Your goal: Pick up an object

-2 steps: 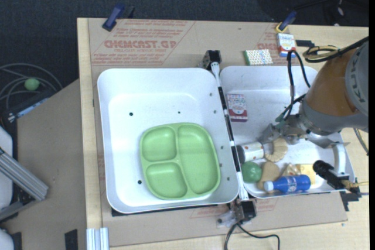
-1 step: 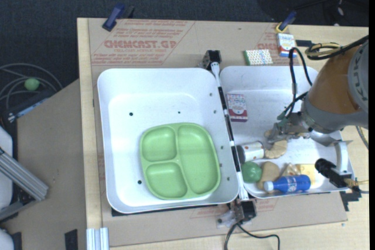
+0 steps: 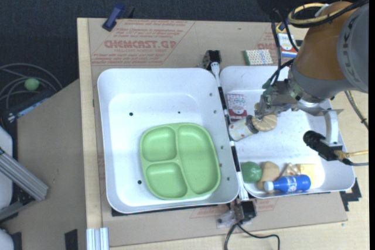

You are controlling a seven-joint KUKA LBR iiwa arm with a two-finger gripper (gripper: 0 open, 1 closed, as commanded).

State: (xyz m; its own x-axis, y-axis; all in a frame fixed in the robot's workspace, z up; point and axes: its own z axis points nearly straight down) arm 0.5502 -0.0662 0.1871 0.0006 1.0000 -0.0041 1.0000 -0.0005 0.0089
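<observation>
In the right bin my gripper reaches down near the bin's left side, right over a tan round object that lies against its tip. A small red-and-white packet lies just left of the gripper by the bin's left wall. A white piece sits below the packet. Along the bin's front lie a green ball, a tan lump, a blue bottle and a yellow item.
The left bin holds a green divided plate. The arm's orange band and grey body hang over the right bin's back right. A black part juts out over the right side of that bin.
</observation>
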